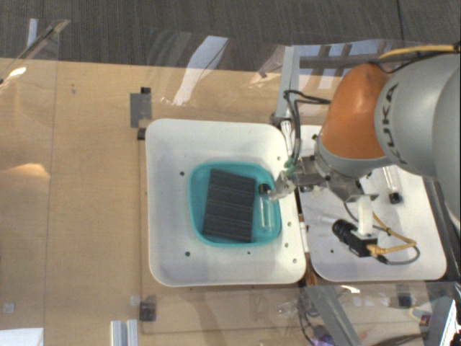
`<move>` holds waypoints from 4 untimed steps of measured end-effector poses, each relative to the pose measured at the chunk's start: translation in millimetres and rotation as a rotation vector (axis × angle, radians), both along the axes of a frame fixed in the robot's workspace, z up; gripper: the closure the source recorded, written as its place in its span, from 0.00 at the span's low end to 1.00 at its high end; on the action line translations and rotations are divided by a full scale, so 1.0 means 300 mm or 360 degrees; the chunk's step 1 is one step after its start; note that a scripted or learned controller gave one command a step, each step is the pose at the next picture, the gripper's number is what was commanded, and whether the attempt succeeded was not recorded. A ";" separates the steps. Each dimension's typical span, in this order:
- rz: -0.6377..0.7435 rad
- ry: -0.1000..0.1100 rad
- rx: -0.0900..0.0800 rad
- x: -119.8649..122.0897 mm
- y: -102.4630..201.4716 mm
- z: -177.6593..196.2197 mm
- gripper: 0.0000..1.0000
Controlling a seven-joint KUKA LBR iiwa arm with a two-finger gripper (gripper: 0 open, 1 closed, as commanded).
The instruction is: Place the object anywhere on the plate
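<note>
A dark, ribbed rectangular object [230, 205] lies flat on the teal plate [198, 215] in the left white bin [169, 258]. It covers most of the plate's middle and stands slightly tilted. My gripper [269, 196] hangs over the plate's right rim, just to the right of the object. The view does not show whether it touches the object. The grey arm with its orange band [353, 121] reaches in from the right, above the wall between the two bins.
The right white bin [432, 265] lies under the arm and wrist. A metal bracket [140, 107] sits on the wooden bench past the left bin's far left corner. Bare bench stretches out to the left.
</note>
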State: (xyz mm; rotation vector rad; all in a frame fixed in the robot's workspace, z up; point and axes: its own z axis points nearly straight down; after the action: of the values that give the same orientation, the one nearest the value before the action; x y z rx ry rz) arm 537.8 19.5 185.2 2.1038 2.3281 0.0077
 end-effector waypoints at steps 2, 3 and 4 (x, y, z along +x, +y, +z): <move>-0.0032 0.0000 -0.0003 -0.063 -0.391 0.031 0.00; 0.0298 -0.0010 -0.0009 -0.159 -0.564 0.238 0.00; 0.0510 -0.0013 -0.0017 -0.163 -0.751 0.801 0.00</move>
State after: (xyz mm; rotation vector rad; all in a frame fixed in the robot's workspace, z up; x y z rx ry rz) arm 489.0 -205.7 425.7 1.6989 2.6231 0.0048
